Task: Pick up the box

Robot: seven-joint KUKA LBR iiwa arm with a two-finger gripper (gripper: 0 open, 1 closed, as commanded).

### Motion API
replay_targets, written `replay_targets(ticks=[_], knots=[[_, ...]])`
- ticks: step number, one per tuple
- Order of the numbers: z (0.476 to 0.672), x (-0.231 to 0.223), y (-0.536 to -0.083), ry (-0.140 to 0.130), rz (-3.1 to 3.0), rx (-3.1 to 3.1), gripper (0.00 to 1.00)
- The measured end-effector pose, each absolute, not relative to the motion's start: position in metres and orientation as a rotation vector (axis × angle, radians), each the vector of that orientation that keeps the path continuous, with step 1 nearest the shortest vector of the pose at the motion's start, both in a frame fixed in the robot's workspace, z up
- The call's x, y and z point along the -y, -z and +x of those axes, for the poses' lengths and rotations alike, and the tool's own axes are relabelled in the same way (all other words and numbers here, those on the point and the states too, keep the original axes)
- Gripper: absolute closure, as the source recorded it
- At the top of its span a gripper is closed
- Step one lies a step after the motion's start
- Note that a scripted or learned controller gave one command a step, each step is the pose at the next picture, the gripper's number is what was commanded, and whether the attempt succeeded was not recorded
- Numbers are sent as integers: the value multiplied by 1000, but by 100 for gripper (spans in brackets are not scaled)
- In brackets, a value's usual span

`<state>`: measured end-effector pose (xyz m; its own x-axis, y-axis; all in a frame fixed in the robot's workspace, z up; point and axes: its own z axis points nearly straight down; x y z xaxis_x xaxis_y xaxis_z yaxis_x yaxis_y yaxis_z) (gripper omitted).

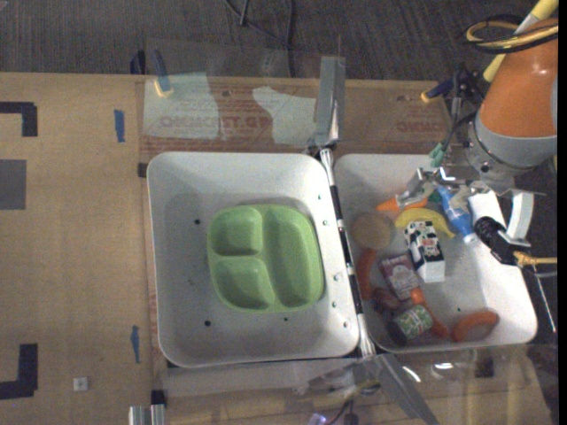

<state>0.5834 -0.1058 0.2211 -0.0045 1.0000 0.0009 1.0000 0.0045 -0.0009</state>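
Robot arm over the right bin of cluttered items.
Its gripper hovers near the box; finger state cannot be told.

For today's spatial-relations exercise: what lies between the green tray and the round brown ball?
In the camera view, the metal divider where the two bins' rims meet lies between the green tray and the brown ball.

1. Left bin: white plastic, smooth, faint sheen.
2. Right bin: same white plastic, smooth.
3. Divided tray: green plastic, smooth, matt.
4. Box: printed card, white with black patches, slightly glossy.
5. Bench top: brown cardboard, matt, with blue tape strips.
6. Arm: orange band, smooth and glossy; grey metal below.
7. Floor: dark carpet, rough.
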Motion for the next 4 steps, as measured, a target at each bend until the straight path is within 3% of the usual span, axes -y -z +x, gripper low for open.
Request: replay_targets(ticks=[1,2,3,4], knots=[[532,118,-116,33,-2170,2310,0],[532,124,-127,29,-2188,2310,100],[561,145,-226,-1,-2595,1773,100],[552,16,-202,-5,-2804,1409,100]])
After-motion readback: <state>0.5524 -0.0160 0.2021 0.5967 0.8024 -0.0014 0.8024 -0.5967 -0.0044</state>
